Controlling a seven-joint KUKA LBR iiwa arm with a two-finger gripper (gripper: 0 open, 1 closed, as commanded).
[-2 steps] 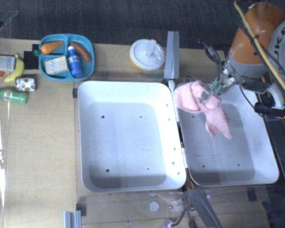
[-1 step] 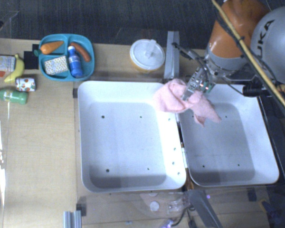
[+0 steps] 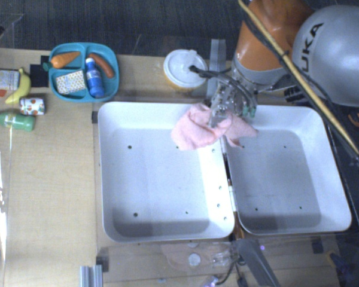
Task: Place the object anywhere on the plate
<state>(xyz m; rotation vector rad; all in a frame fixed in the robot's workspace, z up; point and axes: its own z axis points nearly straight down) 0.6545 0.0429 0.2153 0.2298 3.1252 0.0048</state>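
A crumpled pink cloth lies across the far end of the wall between the two white bins, spilling into both. My gripper comes down from the upper right onto the top of the cloth, and its fingers are shut on a bunched fold of it. The blue divided plate sits on the bench beyond the left bin's far left corner, well to the left of the gripper. It holds a toy carrot, a blue bottle, a sausage and a cracker.
A white-lidded yellow cup stands just behind the bins, left of the gripper. A banana, a small can and a green bottle lie at the bench's far left. The left bin and right bin show bare floors.
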